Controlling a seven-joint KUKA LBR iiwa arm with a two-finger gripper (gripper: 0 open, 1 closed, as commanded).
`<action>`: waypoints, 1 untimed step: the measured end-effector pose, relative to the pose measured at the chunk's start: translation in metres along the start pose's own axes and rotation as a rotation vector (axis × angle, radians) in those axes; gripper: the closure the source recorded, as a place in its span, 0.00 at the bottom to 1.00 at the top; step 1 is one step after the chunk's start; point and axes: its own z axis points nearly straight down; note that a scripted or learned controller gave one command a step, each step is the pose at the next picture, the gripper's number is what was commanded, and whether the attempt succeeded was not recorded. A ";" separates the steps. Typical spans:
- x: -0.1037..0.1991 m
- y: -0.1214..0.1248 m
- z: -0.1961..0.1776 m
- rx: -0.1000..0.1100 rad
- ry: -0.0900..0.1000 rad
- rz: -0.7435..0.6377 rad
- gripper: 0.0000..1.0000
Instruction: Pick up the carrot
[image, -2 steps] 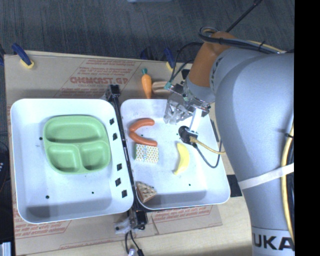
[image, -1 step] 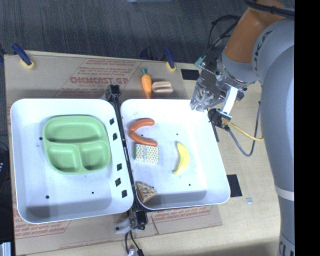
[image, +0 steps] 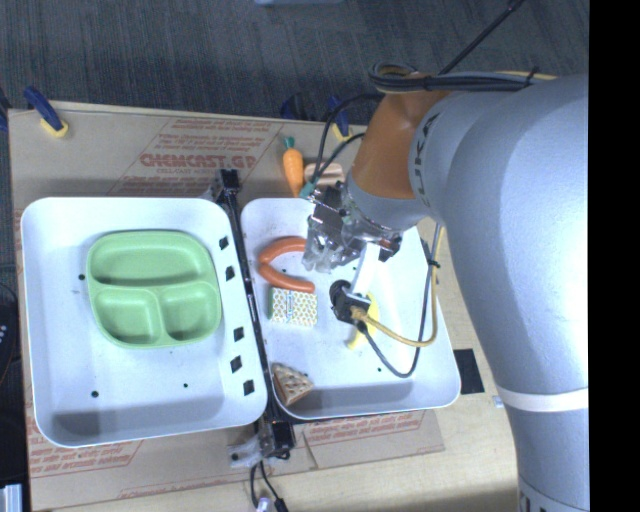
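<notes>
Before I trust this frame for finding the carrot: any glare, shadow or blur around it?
Camera view: even light, no strong glare; the carrot lies sharp on the cardboard beyond the right bin; the gripper is slightly soft; the arm's shadow only faintly dims that bin's floor.

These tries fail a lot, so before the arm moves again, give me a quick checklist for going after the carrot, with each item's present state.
1. Carrot located: ok. The carrot lies on the cardboard just beyond the right bin's far rim.
2. Carrot unobstructed: ok. Nothing lies on it.
3. Hand over the carrot: not ok. The hand hangs inside the right bin, beside the curved sausage.
4. Hand free of objects: cannot tell.
5. Look-alike risk: not ok. The orange sausage sits nearer the hand than the carrot does.
6. Finger opening: cannot tell.
</notes>
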 end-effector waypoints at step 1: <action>0.036 0.010 -0.096 -0.003 0.002 0.192 1.00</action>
